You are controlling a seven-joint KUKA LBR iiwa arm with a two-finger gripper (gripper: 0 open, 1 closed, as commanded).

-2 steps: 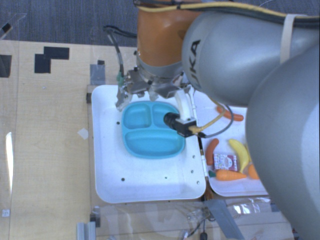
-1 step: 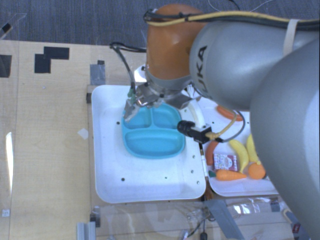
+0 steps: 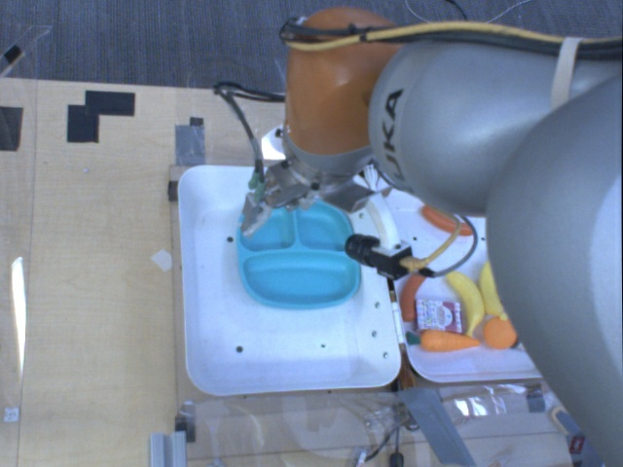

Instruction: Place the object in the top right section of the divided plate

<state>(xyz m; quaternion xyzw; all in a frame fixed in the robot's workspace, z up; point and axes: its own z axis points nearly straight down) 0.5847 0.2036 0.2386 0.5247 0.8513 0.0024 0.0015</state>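
Note:
A blue divided plate (image 3: 295, 278) lies in the left white bin (image 3: 219, 339). It has two small sections at the back and one large section at the front, and all three look bare. My gripper (image 3: 257, 210) hangs low over the plate's back left corner, under the orange band of the arm. I see no object in the gripper. The arm's grey body hides the bench behind the plate and much of the right bin.
The right bin (image 3: 477, 363) holds several toy foods: a carrot (image 3: 448, 340), a banana (image 3: 467, 298), a red packet (image 3: 437, 313), an orange piece (image 3: 499, 333) and another carrot (image 3: 443, 221) at the back. A black cable plug (image 3: 368, 251) hangs over the plate's right edge.

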